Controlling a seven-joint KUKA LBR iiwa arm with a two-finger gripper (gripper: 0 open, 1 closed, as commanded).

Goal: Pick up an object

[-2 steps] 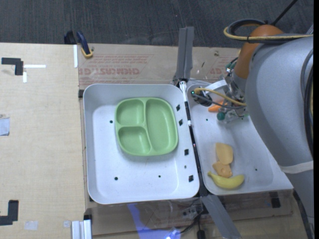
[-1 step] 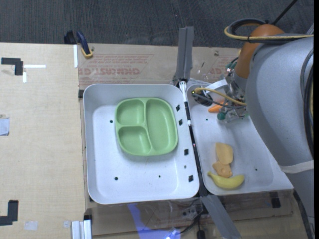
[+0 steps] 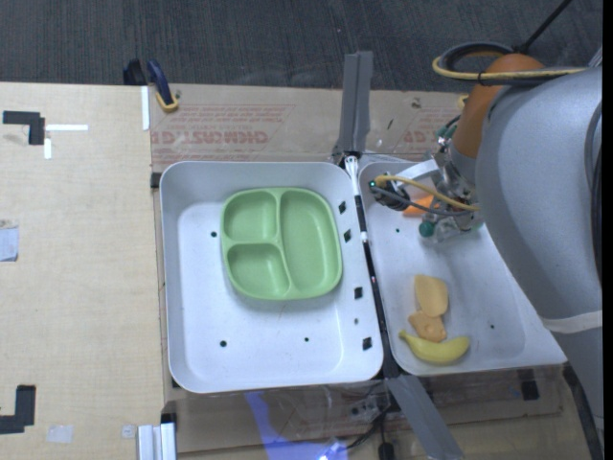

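The gripper point(image 3: 436, 220) hung at the right bin's point(image 3: 498, 300) far end; I could not tell the fingers' state, and it risked missing the banana point(image 3: 437, 349) near the front edge

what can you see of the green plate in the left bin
The green plate is a pale green, rounded-square tray that looks like plastic, split into three compartments: two smaller on its left, one long on its right. It lies flat and slightly rotated on the floor of the left bin, toward the far side, touching nothing else. Its compartments hold nothing.
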